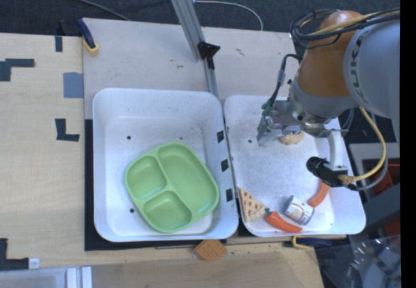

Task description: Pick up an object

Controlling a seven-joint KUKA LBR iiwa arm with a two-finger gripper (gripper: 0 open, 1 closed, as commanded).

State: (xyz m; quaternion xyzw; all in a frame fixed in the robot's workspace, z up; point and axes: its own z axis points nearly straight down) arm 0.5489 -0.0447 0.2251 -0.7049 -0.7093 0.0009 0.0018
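- The arm (338, 52) comes in from the right side of the frame and reaches down into the right bin (260, 170); its gripper (270, 127) hangs low over the upper part of that bin, a little right of the middle of the frame.
- I cannot tell if the fingers are open or closed; they look dark and small from up here, and nothing shows between them.
- A small pale round thing (290, 138) lies just beside the gripper, on its right; it is too blurry to name.
- More things to pick lie at the lower right of the frame, near the front of the right bin: a little can (299, 210), an orange carrot (283, 221), a waffle piece (250, 203) and an orange bit (318, 194) by the black cable end.
- The left bin (110, 150) holds a green plate (171, 186) with three parts; a brown cracker (209, 249) sits on the bench below the bins.
- I think the step in hand is getting down to a thing to grab; nothing is picked up yet.
- The next move, I guess, needs the fingers on both sides of the pale thing, then a squeeze, then a lift; if the aim is off to one side, the fingers may just close on air.
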